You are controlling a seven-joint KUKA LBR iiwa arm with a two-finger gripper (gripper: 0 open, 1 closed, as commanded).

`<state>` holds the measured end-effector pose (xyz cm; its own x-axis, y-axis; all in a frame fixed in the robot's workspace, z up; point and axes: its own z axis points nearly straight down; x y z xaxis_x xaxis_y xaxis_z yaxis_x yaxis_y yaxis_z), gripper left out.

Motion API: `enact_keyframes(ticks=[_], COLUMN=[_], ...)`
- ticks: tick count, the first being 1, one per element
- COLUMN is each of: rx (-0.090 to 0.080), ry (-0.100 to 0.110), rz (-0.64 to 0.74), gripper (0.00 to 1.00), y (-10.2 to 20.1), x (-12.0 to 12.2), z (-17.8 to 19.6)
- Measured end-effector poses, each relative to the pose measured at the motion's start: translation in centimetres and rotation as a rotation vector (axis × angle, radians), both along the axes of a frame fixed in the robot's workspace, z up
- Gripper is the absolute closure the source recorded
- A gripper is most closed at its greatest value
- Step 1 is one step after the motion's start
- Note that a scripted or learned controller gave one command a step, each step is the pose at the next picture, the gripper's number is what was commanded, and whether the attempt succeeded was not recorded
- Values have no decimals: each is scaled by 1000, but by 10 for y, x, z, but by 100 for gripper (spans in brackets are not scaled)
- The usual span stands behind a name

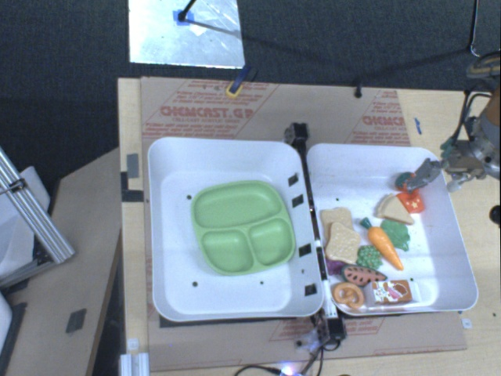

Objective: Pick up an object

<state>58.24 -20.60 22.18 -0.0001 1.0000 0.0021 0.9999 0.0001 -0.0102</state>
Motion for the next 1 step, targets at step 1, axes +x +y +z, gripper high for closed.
enact_keyframes(ticks=[1], rx=[-3], ry=[-11], rz=[3], gripper=[0], y=[1], x=[3], z=[7])
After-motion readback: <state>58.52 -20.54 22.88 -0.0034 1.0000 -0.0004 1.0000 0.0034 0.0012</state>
